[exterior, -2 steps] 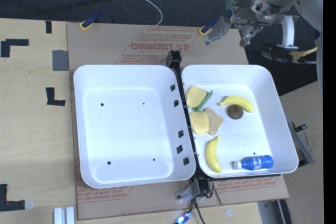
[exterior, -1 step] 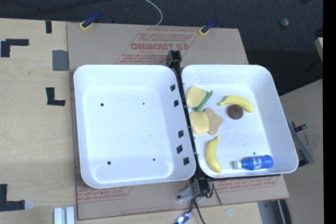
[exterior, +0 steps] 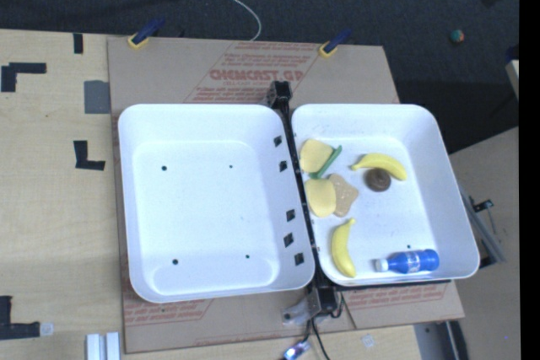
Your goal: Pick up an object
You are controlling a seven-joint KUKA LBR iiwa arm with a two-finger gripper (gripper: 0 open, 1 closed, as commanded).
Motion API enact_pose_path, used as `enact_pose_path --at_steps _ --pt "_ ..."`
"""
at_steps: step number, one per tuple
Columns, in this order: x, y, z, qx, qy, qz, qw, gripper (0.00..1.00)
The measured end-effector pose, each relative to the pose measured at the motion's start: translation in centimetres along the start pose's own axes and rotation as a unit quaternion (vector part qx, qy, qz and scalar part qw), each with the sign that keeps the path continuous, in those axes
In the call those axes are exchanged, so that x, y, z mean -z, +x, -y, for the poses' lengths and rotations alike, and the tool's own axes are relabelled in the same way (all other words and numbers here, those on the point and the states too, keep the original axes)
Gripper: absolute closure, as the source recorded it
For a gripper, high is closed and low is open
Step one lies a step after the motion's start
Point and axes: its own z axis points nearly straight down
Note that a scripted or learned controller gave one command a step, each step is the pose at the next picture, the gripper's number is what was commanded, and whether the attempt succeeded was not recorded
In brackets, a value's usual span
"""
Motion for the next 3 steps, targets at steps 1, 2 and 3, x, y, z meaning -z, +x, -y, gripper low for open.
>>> enact_pose_path --at_steps 1,2,3 --pt "-1.1 -1.9 0.6 -0.001 0.001 -0.001 1.0000 1.00" --pt "-1.1 -3.0 0.4 -0.001 0.001 -0.001 1.0000 1.00" --pt "-1.0 -2.9 0.7 0.000 0.001 -0.001 1.0000 1.00"
